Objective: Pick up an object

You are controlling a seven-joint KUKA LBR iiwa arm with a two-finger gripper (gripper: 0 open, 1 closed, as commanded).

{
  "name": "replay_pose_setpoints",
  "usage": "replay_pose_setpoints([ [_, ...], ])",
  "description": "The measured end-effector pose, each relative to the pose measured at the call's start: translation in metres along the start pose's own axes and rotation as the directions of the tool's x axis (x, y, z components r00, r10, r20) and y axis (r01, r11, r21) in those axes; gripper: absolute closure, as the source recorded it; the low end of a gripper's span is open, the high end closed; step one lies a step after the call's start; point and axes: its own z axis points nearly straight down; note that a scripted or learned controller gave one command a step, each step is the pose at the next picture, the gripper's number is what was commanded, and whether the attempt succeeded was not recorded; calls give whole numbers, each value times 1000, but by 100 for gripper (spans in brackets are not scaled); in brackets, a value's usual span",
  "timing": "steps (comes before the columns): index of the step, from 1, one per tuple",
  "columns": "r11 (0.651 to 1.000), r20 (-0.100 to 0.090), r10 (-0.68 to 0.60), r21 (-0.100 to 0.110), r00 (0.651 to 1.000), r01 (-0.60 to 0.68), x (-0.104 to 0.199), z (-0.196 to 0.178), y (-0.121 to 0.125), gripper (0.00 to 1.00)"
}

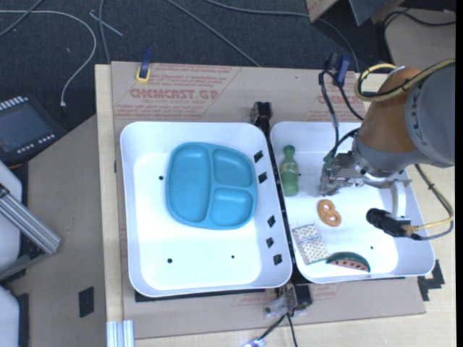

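Blue plate (211,185) in left bin (145,251)

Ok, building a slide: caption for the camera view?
Arm's tool hovers in the right bin above a pretzel, near a green bottle; blue plate sits left.

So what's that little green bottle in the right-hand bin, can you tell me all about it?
The green bottle looks like a small plastic toy: translucent green body, narrower neck and a green cap at the end away from the camera. It lies on its side along the left wall of the right bin, close to the divider between the bins. Nothing visibly rests on it. The tool sits apart to its right, and a pretzel lies farther right and nearer the camera.
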Motion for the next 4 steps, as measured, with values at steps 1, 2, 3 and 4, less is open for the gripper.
replay_pose_setpoints([
  [1, 1000, 3, 0, -5, 1000, 0, -9, -48, 0, 100],
  [2, 1000, 3, -2, -6, 1000, 2, -8, -108, 10, 100],
  [3, 1000, 3, -2, -6, 1000, 2, -8, -162, 12, 100],
  [4, 1000, -2, -6, 2, 1000, 6, 47, -167, -3, 100],
])
